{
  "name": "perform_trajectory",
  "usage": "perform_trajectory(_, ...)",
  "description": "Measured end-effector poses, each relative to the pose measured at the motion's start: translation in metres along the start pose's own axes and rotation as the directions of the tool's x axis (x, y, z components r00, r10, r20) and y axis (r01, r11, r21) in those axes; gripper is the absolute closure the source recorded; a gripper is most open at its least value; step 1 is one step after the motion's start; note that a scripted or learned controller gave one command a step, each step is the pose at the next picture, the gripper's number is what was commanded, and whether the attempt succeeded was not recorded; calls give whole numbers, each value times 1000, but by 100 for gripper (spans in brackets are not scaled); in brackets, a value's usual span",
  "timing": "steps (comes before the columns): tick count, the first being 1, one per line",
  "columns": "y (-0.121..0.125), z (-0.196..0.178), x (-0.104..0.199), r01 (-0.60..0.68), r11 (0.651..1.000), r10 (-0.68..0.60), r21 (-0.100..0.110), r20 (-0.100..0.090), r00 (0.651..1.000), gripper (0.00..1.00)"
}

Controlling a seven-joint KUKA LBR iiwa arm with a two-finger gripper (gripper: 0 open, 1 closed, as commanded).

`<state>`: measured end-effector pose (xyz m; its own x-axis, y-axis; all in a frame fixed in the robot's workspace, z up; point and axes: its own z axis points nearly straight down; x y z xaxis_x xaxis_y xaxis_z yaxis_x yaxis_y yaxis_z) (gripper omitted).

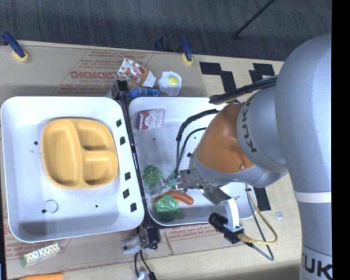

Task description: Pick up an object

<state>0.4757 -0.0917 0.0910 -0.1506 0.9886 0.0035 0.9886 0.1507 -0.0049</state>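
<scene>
White bins sit side by side; the left bin [11, 156] holds a yellow tray [79, 151]. The arm [262, 139] reaches low into the right bin [181, 107], likely to grab something. Its gripper [176, 186] hovers over a carrot [182, 198] and green vegetables [166, 207]; I cannot tell its grip.

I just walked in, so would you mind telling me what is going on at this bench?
The KUKA arm is reaching down into the right bin, its gripper low among small items: an orange piece, a green one and a maroon carton. The left bin holds a yellow divided tray.
</scene>
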Motion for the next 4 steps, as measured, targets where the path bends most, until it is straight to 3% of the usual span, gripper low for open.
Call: perform_trajectory(4, 0, 0, 0, 0, 1000, 0, 0, 0, 1000, 0)
